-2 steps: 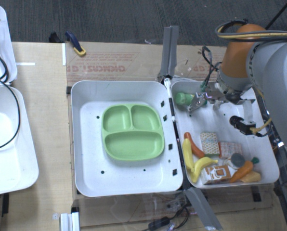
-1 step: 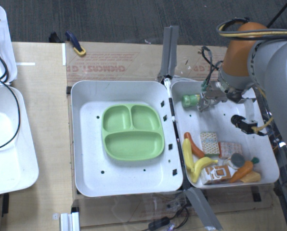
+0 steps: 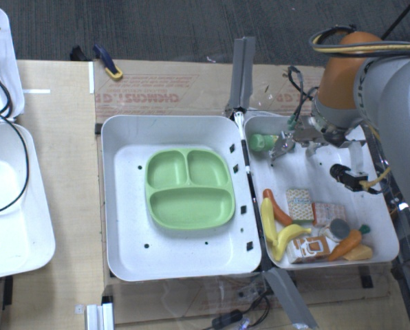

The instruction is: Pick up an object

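My gripper (image 3: 282,147) hangs low over the far left corner of the right bin (image 3: 377,205), at the end of the grey arm with the orange band (image 3: 342,74). A small green object (image 3: 263,141) lies just left of it, close to the bin's corner, and whether they touch is unclear. Nothing visible is held. Along the bin's near side lie a yellow banana (image 3: 276,234), a red-orange pepper (image 3: 276,209), a small patterned packet (image 3: 300,203), a carton (image 3: 308,249) and a carrot (image 3: 348,243).
The left bin (image 3: 122,205) holds a green divided plate (image 3: 189,188). A grey post (image 3: 243,74) rises behind the wall between the bins. Cables loop off the wrist (image 3: 353,177) over the right bin. White equipment with a black cable (image 3: 5,177) stands far left.
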Robot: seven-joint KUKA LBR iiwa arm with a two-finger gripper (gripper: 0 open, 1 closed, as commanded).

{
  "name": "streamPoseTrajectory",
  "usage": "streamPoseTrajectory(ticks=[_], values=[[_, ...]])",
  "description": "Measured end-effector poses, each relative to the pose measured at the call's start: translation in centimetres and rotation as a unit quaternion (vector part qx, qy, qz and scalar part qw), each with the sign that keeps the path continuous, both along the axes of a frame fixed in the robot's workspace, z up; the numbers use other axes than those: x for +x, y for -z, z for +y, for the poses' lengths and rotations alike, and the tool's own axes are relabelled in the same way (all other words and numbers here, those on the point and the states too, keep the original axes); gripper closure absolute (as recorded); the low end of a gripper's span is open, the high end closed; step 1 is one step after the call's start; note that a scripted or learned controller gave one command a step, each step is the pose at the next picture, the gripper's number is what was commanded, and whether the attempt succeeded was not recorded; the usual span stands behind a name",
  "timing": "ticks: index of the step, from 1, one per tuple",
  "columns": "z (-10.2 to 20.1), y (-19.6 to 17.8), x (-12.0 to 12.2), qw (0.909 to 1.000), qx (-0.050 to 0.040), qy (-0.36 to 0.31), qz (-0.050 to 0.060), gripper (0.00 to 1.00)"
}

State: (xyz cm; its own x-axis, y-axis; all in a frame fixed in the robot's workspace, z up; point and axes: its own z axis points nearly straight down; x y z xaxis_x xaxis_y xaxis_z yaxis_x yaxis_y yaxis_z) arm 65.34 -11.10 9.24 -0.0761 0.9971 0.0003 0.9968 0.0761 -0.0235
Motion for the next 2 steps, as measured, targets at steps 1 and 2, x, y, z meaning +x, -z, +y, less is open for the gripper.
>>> streamPoseTrajectory(ticks=[1,2], values=[[-2.9,0.6,0.2,1.0,0.0017,-0.004,-0.003,0.0],[3.7,-9.7,0.5,0.9972,0.001,-0.074,-0.011,0.0]])
